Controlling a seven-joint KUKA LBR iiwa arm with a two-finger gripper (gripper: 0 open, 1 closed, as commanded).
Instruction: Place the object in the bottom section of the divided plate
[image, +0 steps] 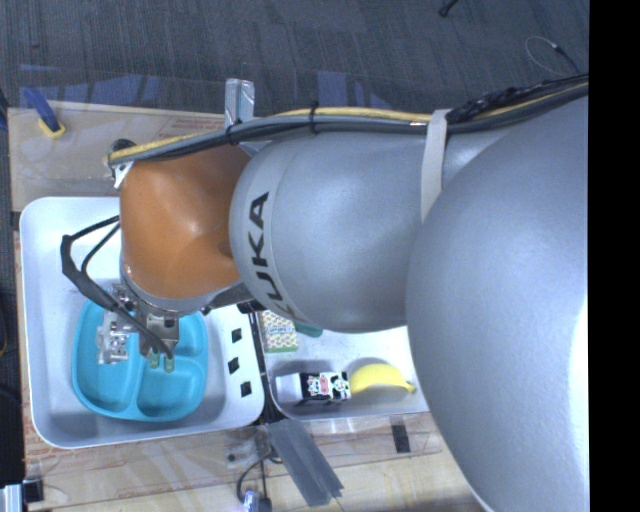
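One end effector (140, 345) hangs low over the blue plate (95, 385) in the left bin (45, 300), near the divider; I cannot tell its state, nor which object is meant; a banana (380, 378) lies in the right bin at 5 o'clock; a release here may fall across the divider into the wrong section.

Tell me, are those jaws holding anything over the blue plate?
Cannot be told: the gripper sits low over the blue divided plate, and nothing is clearly visible in it.
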